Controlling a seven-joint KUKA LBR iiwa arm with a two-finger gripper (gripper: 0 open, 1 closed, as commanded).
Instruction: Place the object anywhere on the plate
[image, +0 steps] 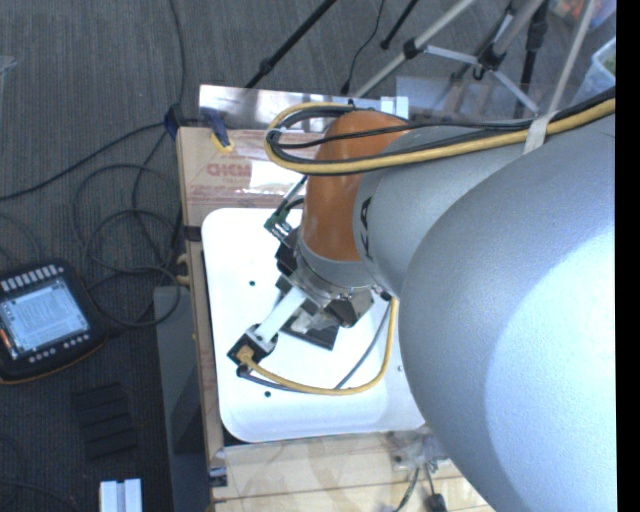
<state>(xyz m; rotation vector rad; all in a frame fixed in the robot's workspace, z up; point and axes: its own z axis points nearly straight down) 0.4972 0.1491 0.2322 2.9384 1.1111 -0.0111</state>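
Note:
My gripper (322, 318) hangs low over the middle of a shallow white bin (232, 290), under the orange band of the wrist (340, 190). A dark flat shape (318, 332) lies right beneath the gripper; whether it is an object or part of the gripper is unclear. The arm's big grey body (510, 300) hides the right side of the bench and whatever lies there.
A brown cardboard sheet (222, 168) lies at the back of the bench behind the bin. On the carpet to the left sit a teach pendant (40, 320) and loose cables (120, 220). Tripod legs (470, 50) stand at the top right.

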